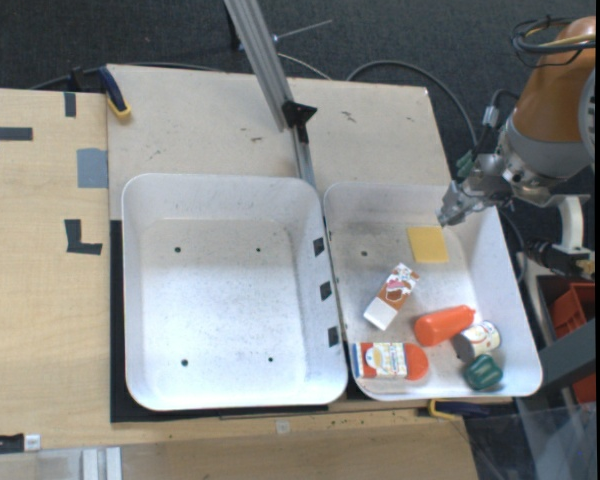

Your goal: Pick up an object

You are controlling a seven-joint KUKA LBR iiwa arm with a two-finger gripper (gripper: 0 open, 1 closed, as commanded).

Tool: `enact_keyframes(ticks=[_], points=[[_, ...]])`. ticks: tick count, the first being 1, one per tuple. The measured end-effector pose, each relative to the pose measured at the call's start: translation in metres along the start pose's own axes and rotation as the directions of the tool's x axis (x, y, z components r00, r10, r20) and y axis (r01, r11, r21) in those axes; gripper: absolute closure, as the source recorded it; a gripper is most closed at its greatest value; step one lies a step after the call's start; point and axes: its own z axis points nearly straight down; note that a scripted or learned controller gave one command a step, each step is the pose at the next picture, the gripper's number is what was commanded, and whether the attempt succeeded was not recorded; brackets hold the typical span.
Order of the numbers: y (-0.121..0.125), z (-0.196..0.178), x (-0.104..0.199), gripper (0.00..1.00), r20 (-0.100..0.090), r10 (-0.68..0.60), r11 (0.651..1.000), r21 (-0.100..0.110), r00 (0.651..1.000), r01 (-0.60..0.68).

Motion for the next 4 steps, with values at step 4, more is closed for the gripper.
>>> enact_keyframes(ticks=[4], points=[[-0.033,0.015,0.221,1.0,-0.003,-0.006,1.0,0.006,1.0,0.006]])
